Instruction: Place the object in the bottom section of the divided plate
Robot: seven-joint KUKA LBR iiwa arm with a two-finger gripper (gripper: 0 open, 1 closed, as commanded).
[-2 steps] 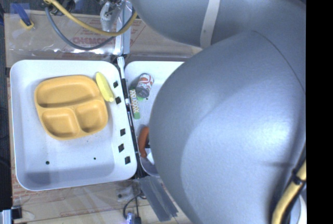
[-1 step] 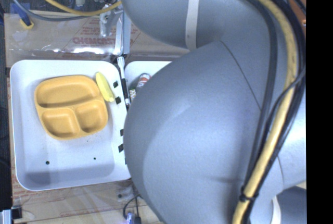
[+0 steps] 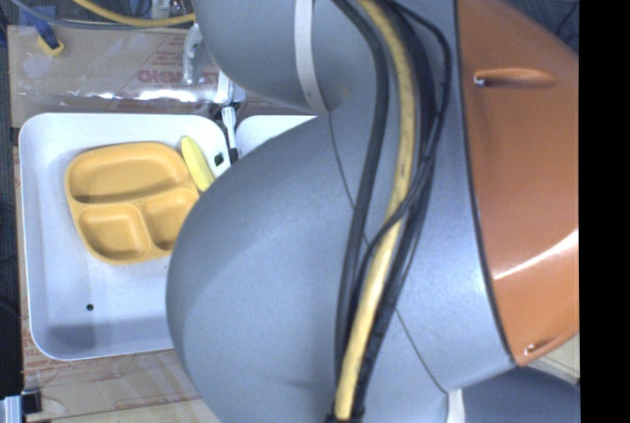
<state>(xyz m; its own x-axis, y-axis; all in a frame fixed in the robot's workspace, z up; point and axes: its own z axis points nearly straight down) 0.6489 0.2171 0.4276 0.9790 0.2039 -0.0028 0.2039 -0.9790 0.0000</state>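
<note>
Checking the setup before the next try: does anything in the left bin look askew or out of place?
One thing: a small yellow-green oblong object leans on the right rim of the yellow divided plastic plate, outside its sections. The plate itself sits flat in the shallow white bin. A tiny dark speck lies on the bin floor below it.

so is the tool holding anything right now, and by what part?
Cannot be told. The arm covers the tool. A yellow object pokes out beside the divided plate at the arm's edge, but no grip on it is visible.
</note>
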